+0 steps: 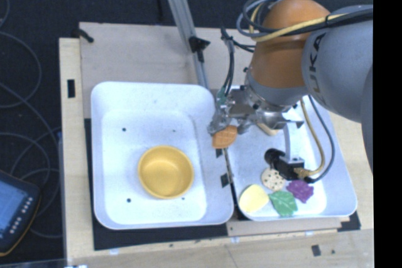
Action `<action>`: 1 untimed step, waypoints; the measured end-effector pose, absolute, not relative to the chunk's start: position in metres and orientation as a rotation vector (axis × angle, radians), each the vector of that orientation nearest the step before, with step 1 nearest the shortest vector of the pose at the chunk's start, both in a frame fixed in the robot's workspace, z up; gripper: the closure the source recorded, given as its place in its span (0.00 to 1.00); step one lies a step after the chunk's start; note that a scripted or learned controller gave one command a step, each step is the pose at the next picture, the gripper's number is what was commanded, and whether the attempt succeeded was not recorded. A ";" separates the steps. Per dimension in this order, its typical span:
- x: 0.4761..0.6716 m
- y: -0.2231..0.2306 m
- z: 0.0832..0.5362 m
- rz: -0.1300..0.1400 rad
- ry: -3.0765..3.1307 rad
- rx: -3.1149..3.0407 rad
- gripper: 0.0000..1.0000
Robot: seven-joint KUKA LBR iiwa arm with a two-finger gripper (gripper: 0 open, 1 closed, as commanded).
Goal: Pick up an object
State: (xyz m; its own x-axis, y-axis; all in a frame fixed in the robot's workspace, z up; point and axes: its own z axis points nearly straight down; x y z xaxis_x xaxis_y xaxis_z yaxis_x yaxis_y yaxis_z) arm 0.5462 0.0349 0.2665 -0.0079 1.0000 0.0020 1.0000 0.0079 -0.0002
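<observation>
1. The big grey arm reaches in from the right. It leans over the line where the two bins meet.
2. The left bin is white. The right bin sits right beside it, and their edges touch.
3. A yellow bowl stands upright in the left bin, well apart from the claw.
4. The claw points down over the inner edge of the right bin. I cannot tell if it is spread or pressed together, because the view is too blurry there.
5. An orange piece is right under the tip of the claw and looks like it touches it. It is over the strip between the two bins. Its long side runs at a slant, low on the left and high on the right. I cannot tell if the claw has pinched it or if it only lies just below.
6. Four small things lie close together at the front of the right bin: a pale yellow lump, a green piece, a purple piece and a round spotted cookie. They are off to the front and right of the claw, not under it.
7. I think the orange piece is the one to lift, since it is by far the nearest. The claw needs to go straight up, not sideways.
</observation>
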 end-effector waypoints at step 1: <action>0.527 0.088 0.267 -0.002 -2.230 -2.210 1.00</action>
